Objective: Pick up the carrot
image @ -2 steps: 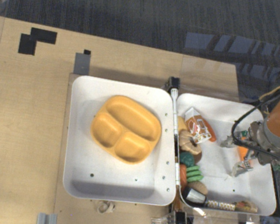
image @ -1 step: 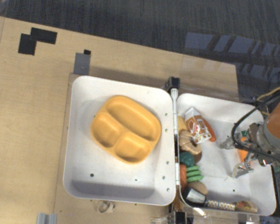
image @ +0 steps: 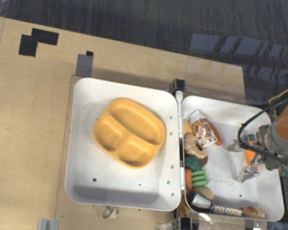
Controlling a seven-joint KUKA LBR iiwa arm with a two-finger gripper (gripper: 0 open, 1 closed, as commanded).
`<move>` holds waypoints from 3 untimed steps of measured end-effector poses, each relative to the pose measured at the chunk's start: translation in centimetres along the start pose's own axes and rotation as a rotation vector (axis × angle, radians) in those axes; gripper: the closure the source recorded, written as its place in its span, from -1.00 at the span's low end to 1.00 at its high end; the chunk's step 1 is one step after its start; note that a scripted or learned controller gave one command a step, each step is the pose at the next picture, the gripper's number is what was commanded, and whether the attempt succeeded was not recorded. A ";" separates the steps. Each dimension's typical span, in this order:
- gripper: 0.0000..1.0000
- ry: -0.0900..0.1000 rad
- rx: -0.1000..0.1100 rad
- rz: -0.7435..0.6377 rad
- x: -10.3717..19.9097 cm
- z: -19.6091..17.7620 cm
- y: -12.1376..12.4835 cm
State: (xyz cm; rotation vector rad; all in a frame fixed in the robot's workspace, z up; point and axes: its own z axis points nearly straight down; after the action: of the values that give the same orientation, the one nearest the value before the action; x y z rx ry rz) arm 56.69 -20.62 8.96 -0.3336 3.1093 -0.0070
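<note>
The carrot (image: 249, 156) is a small orange piece in the right part of the right bin (image: 221, 174), just below the arm's wrist. My gripper (image: 237, 162) hangs over it. One grey finger (image: 233, 146) points left and the other points down-left, and they stand well apart. The carrot shows in the gap between them, close to the wrist. I cannot tell whether either finger touches it.
The left bin (image: 79, 172) holds a yellow sectioned plate (image: 130, 131). Along the right bin's left side lie an orange-and-white snack packet (image: 205, 130), a green toy (image: 194, 164) and other small items. A black-and-white cylinder (image: 200, 202) and a beaded stick (image: 226, 210) lie at its front wall.
</note>
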 end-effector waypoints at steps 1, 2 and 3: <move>-1.00 -0.004 0.001 -0.067 2.5 -0.1 0.6; -1.00 -0.005 0.003 -0.177 5.9 -0.2 1.3; -1.00 -0.003 -0.001 -0.096 -3.4 0.1 -0.4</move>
State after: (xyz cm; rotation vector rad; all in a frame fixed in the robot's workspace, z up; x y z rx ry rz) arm 60.13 -20.31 8.90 -0.4813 3.0873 -0.0053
